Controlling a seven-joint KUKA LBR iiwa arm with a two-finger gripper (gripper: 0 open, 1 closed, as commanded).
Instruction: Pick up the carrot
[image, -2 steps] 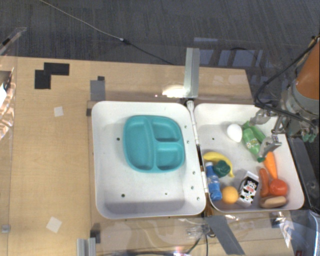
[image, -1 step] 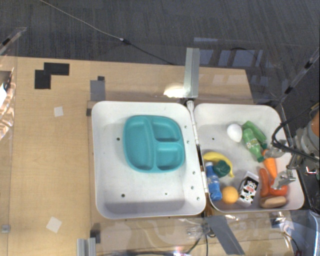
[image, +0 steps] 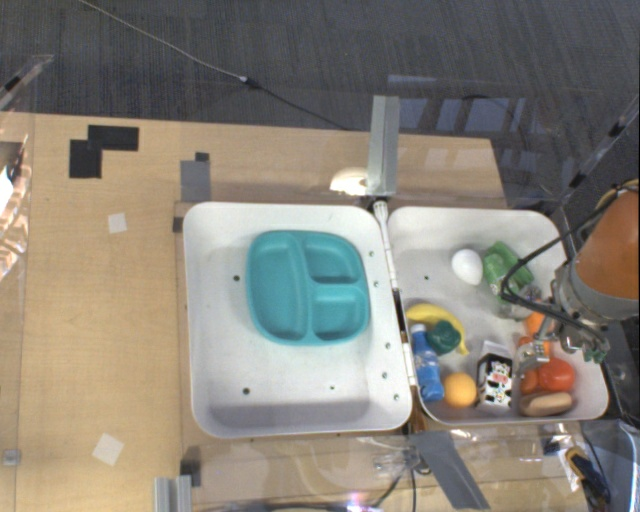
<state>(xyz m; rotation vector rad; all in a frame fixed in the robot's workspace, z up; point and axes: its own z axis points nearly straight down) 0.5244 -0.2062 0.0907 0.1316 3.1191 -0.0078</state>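
the pincer (image: 537, 343) sits low over the right bin (image: 430, 225), at its arm-side edge, and honestly i can't tell what state it's in, there's just too much cable and metal in the way. what i take to be the carrot (image: 535, 322) is a small orange sliver poking out right next to the pincer, on its far side, mostly hidden by the wrist.

what could go wrong: that corner is crowded. a red tomato-like thing (image: 553, 375) is touching or nearly touching the pincer on its near side, with a brown sausage-shaped piece (image: 546, 403) just past that, and a black-and-white carton (image: 495, 381) off to the pincer's side toward the middle of the bin. my guess is a closing move could easily catch the tomato instead, or shove the carrot against the bin wall so it slips out. the loose black cable (image: 520, 270) looping near the green item (image: 500, 266) could snag too.

surface-wise: two shallow white bins on a pale wood bench (image: 100, 330), the other bin (image: 215, 300) well away from the pincer holding a teal divided plate (image: 306, 286). dark carpet-like floor (image: 250, 50) behind the bench.
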